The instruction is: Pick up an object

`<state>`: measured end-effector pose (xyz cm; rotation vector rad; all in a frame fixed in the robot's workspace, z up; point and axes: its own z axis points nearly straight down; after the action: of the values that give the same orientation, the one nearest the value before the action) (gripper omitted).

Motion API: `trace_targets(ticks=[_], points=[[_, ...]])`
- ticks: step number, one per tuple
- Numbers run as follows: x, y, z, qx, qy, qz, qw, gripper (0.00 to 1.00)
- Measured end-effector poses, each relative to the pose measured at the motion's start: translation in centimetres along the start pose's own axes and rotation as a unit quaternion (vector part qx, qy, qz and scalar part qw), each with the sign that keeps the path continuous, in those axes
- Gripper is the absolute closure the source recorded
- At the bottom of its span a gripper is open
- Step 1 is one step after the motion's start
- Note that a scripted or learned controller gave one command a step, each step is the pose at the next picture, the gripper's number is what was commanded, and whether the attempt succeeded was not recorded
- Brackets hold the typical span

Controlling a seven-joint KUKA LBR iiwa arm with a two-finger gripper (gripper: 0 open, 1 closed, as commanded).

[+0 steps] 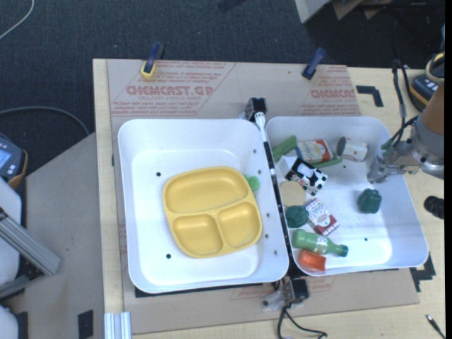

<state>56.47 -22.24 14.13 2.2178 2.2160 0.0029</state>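
Objects for picking, heaped in the right-hand shallow white bin (406, 210). Hand (379, 171) of the grey arm reaching in from the right, low over that bin's upper right part; open or closed, cannot tell at this size. Just below the hand, apart from it, a small dark green rounded lump (369, 201). To the hand's left, near the bin's far wall, a small grey-and-white cylinder (352, 148) and a white carton with a red-orange label (315, 150). Further left, a green elongated piece (284, 147) by the dividing wall, then a black-and-white cow-patterned toy (307, 176). Lower down, a teal lump (296, 216) touching a red-and-white packet (323, 218), a green bottle lying on its side (319, 244), and an orange piece (311, 260) at the near wall. Left-hand white bin (141, 189) holding a yellow three-compartment plastic tray (212, 210), with a small green piece (253, 184) at the tray's right rim. Beneath both bins, a brown board surface (212, 83) with red lettering.
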Motion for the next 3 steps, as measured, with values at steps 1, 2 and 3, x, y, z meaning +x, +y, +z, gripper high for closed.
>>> trace_targets(ticks=[1,2,3], points=[[0.9,0.6,-5.5,-0.001,0.0,-0.001,1.0,1.0],[0.9,0.7,-8.6,0.0,0.0,-0.001,1.0,1.0],[6.3,1.4,-9.6,0.001,0.002,-0.004,1.0,1.0]])
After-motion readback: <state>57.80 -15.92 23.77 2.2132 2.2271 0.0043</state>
